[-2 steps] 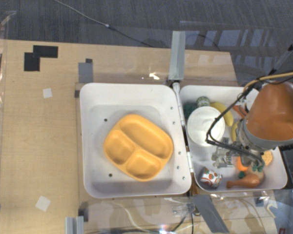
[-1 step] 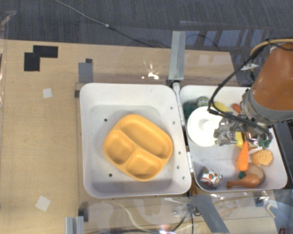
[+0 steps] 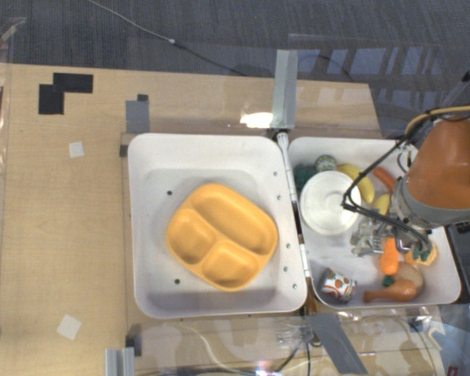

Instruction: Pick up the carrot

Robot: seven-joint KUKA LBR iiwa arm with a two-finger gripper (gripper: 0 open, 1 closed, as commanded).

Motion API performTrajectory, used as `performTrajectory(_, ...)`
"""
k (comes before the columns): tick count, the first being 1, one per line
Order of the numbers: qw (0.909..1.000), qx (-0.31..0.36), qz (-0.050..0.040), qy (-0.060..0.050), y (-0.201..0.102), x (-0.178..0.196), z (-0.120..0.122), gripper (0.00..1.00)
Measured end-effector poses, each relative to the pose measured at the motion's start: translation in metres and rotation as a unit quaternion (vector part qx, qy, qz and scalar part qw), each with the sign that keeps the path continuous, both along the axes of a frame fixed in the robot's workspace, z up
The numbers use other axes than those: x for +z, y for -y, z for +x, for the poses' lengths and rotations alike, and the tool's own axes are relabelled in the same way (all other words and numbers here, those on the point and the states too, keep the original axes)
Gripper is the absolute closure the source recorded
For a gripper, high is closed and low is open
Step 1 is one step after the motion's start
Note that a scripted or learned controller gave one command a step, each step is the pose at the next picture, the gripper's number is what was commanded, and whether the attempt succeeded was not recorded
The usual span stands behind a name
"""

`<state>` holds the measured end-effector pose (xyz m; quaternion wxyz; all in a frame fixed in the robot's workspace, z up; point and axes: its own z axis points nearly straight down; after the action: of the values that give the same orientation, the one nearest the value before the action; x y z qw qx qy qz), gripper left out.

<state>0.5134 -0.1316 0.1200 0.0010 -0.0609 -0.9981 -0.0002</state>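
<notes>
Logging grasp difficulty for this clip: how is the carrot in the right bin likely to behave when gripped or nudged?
The carrot looks like a smooth moulded toy, so probably stiff and light. Its rounded, tapered body may slip or roll away from the gripper. Neighbours such as the banana crowd the right bin, so nudges could shift them.

Bench (image 3: 63,233) matt pale wood; bins (image 3: 141,233) smooth white plastic; yellow plate (image 3: 222,236) glossy plastic.

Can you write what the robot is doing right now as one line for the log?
task: pick up carrot | hand: low in right bin, over carrot | grip: unclear | left bin: yellow plate
</notes>
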Motion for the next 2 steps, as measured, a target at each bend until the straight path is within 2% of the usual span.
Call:
performTrajectory(1, 0.9996, -0.028, 0.0008, 0.009, -0.07, 0.069, -0.009, 1.0)
performTrajectory(2, 0.9978, 0.067, -0.0002, 0.003, -0.021, -0.023, -0.004, 1.0)
